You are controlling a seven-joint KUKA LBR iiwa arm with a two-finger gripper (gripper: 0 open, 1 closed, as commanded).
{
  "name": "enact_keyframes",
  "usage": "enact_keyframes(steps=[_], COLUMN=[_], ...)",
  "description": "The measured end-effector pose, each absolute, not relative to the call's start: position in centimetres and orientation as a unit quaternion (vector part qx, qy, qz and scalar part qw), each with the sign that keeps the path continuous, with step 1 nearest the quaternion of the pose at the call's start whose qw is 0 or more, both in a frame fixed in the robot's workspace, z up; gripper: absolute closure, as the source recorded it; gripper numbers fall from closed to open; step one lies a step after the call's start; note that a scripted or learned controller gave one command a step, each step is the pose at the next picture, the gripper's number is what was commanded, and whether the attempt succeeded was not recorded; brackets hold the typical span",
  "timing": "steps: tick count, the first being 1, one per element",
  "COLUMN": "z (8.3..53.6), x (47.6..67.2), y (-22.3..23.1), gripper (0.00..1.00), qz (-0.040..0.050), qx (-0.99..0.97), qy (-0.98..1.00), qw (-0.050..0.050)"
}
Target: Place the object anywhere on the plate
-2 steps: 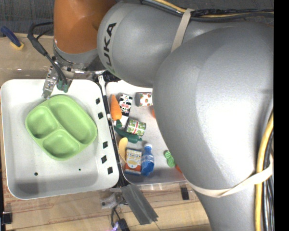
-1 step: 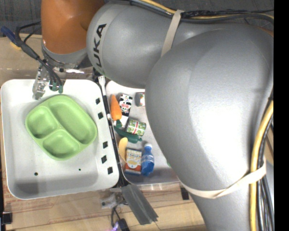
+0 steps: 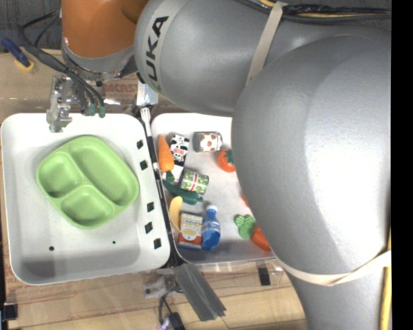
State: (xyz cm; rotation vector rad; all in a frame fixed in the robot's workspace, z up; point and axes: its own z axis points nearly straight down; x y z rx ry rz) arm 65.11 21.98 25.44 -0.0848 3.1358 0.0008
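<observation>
Gripper point(image 3: 58, 115) at 11 o'clock of green divided plate point(image 3: 87, 181), over left bin point(image 3: 14, 184) rim, finger state indeterminate, nothing visibly held; toy objects point(image 3: 193, 183) at 3 o'clock in right bin point(image 3: 193, 121); risk: empty-handed placement.

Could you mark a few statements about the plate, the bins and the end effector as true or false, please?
1. The green plate lies in the left bin. True.
2. The plate has one undivided well. False: it has three compartments.
3. A toy already lies on the plate. False: its compartments are bare.
4. The small toys, including a blue bottle, lie in the right bin. True.
5. The end effector is at the left bin's far left corner. True.
</observation>
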Motion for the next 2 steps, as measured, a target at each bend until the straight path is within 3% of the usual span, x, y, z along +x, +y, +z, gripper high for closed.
enact_keyframes(steps=[1,2], z=[22.66,22.32], x=[65.68,64.94], y=[21.63,21.98], gripper=[1.00,1.00], qz=[-0.0011,-0.0013], qx=[0.148,0.078], qy=[0.989,0.997], qw=[0.000,-0.001])
